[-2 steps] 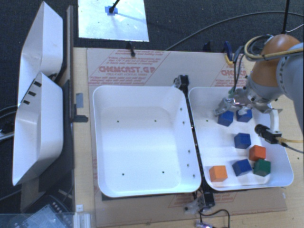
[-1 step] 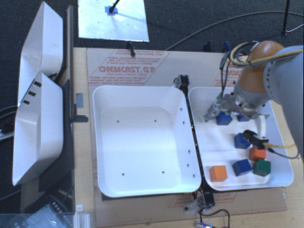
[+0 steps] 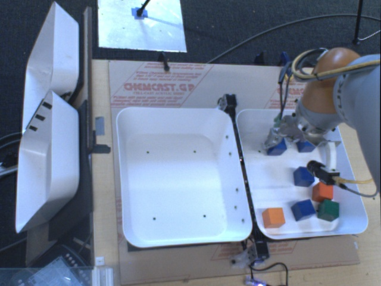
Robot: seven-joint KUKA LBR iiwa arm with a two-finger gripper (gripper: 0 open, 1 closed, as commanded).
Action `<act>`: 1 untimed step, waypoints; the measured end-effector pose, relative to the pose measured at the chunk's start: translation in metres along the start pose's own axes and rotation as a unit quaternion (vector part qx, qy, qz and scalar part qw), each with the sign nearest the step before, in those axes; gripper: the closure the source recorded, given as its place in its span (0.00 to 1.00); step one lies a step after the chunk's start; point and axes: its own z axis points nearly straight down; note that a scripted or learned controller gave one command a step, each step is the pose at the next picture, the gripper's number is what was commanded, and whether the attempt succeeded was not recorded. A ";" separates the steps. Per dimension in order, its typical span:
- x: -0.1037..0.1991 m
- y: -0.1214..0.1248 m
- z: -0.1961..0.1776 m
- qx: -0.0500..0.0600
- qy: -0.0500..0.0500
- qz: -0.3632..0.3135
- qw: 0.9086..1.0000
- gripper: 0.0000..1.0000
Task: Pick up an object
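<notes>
1. At right bin point(image 3: 351, 222): gripper point(image 3: 277, 137) low over blue block point(image 3: 276, 148), probably for grasping.
2. Cannot tell grip state.
3. Other blocks lying near, loose, toward front corner.

Your arm's hand point(image 3: 277, 138) is reaching down onto a blue block point(image 3: 277, 148) in the right bin point(image 3: 256, 177), other blocks lying nearby.

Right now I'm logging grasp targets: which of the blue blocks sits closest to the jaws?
The blue block at the far left of the right bin, directly under the gripper. The other blue blocks lie further right or nearer the bin's front.
</notes>
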 end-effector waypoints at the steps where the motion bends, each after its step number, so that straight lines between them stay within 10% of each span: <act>1: 0.130 0.016 -0.093 -0.003 0.001 -0.005 1.000 1.00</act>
